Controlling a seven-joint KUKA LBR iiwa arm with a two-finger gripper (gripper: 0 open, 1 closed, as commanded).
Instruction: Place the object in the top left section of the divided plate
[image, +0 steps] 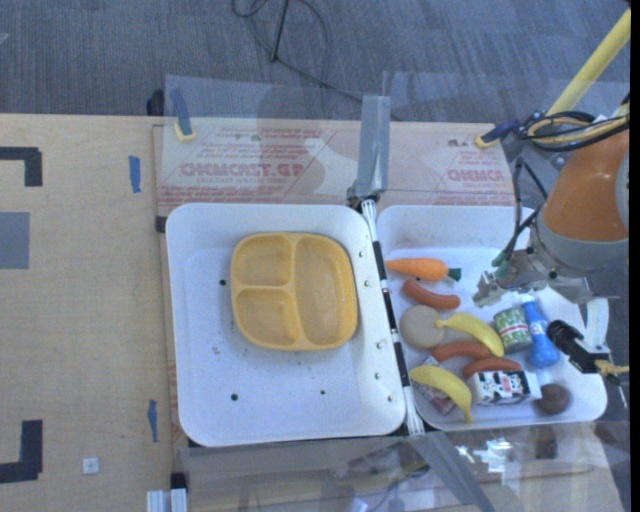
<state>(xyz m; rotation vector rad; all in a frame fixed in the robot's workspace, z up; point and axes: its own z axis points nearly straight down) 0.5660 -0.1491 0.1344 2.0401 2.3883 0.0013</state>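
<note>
Arm: one grey KUKA iiwa arm (585, 200), orange band above the wrist, reaching in from the right side of the camera view and leaning downward. Wrist: pointing down and to the left. Gripper (497, 285): metal two-finger unit, hanging low at the arm's end; finger state is reading unclear.

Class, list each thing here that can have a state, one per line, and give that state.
divided plate: right way up in the left bin, sections bare
carrot: lying flat in the right bin
bananas: lying among the other toys
milk carton: on its side
pincer: above the right bin
</note>
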